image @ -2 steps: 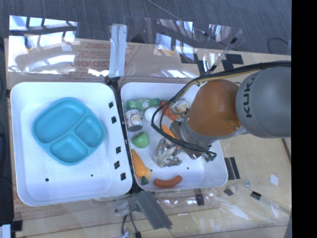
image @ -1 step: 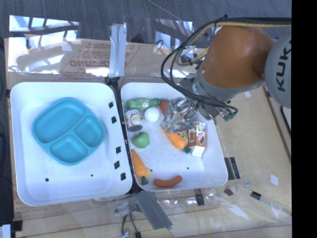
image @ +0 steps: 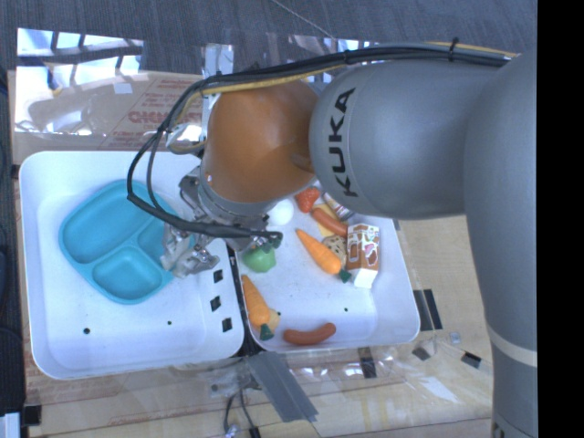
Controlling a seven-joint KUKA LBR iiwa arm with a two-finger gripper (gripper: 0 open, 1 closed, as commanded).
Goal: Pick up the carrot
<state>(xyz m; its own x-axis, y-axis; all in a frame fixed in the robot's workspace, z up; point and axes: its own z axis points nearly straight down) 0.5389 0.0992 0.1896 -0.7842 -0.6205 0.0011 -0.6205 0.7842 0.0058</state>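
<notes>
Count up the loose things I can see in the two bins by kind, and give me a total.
Carrots: 2
Sausage: 1
Green round fruit or vegetable: 1
Printed carton: 1
Blue divided tray: 1
Partly hidden orange-red pieces under the arm: 2, kind unclear
Total: 8

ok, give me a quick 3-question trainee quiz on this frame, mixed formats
1. True or false: the blue tray lies in the left bin.
2. Multiple choice: what lies nearest the front rim of the right bin? A) sausage B) green fruit C) carton
3. Fill in: the gripper hangs over the ___ bin, beside the divider.

Key: 1 true. 2 A. 3 left; the carrot in the middle of the right bin lies untouched, as does the second carrot by the divider.
</notes>
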